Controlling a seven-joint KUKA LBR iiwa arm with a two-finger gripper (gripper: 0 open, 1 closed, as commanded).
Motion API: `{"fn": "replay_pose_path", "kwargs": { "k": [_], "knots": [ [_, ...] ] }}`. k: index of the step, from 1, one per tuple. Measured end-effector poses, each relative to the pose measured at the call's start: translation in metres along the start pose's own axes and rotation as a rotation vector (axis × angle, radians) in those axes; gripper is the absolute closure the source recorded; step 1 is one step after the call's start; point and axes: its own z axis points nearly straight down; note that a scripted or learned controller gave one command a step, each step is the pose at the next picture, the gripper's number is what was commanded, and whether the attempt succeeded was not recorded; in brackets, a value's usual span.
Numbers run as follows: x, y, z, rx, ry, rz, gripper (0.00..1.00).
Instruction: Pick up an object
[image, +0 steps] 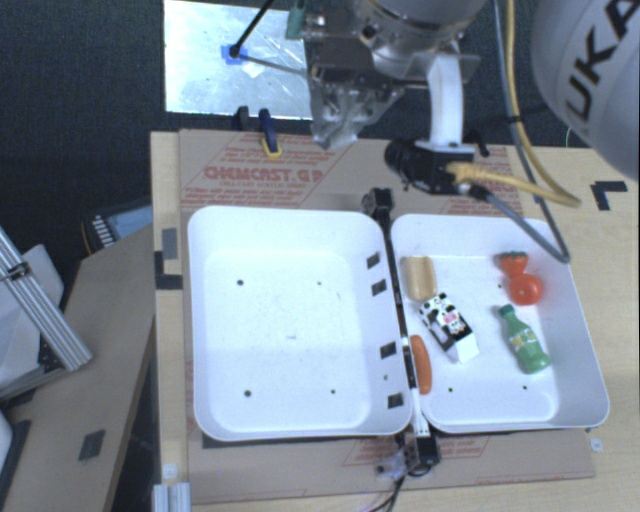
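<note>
The right bin (570, 390) holds several small things: a tan bread-like piece (419, 275), a black-and-white cow carton (447, 325), an orange sausage (422, 364) by the divider, a green bottle (524, 340) and a red tomato-like toy (523, 288) with a smaller red-and-green piece (513, 262) above it. My gripper (335, 125) hangs high at the top of the camera view, above the cardboard behind the left bin, far from all of them. Nothing shows between its translucent fingers.
The left bin (210, 330) lies beside the right one, with a black hinge strip (395, 330) between them. Yellow and grey cables (520, 195) run across the bench behind the right bin. A blue-and-yellow clamp (268, 135) sits on the cardboard's back edge.
</note>
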Motion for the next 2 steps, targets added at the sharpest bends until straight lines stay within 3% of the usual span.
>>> {"fn": "replay_pose_path", "kwargs": {
  "k": [1, 2],
  "knots": [
    [-0.043, -0.058, 0.002, 0.005, -0.002, 0.005, 1.0],
    [0.0, -0.021, 0.001, 0.0, -0.001, 0.0, 1.0]
  ]
}}
